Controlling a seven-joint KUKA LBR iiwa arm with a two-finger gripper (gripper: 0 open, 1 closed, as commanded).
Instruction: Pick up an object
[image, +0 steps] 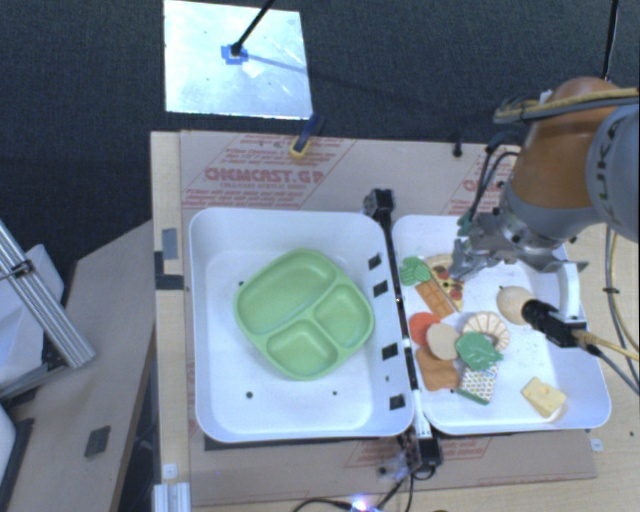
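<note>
My gripper (466, 262) sits low over the far side of the right bin (590, 400), just beside the toy pizza slice (446, 272). Finger state: cannot tell. Toy food lies clustered near the divider: a carrot (434, 294), a green leaf (478, 349), a cheese wedge (543, 396). The left bin (215, 400) holds a green divided plate (303, 313).

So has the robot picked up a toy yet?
Not yet. The gripper hangs low over the right bin, near the toy carrot, with nothing seen in it. The toys lie in that bin and the green plate is bare. The grab and lift are left.
</note>
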